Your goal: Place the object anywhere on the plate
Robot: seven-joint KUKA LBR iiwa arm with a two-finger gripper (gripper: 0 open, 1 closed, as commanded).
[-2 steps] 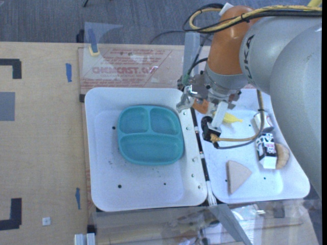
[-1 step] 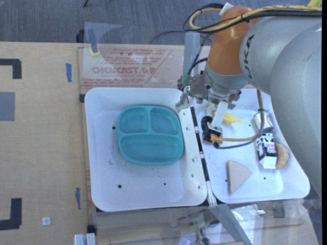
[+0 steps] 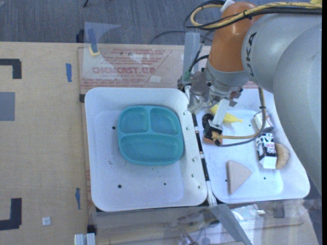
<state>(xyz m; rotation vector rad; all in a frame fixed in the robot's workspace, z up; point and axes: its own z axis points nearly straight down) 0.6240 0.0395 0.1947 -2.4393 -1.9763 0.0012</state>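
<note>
Leftward, teal plate (image 3: pixel 151 135) in bin (image 3: pixel 102 188)

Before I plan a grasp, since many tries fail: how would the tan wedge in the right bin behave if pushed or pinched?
The tan wedge lies flat on the right bin, so it would probably slide, not roll. Its low profile may give the hand little to pinch. It looks solid, likely stiff.

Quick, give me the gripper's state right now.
Gripper: low over the right bin, near a yellow object; open or closed cannot be told.
</note>
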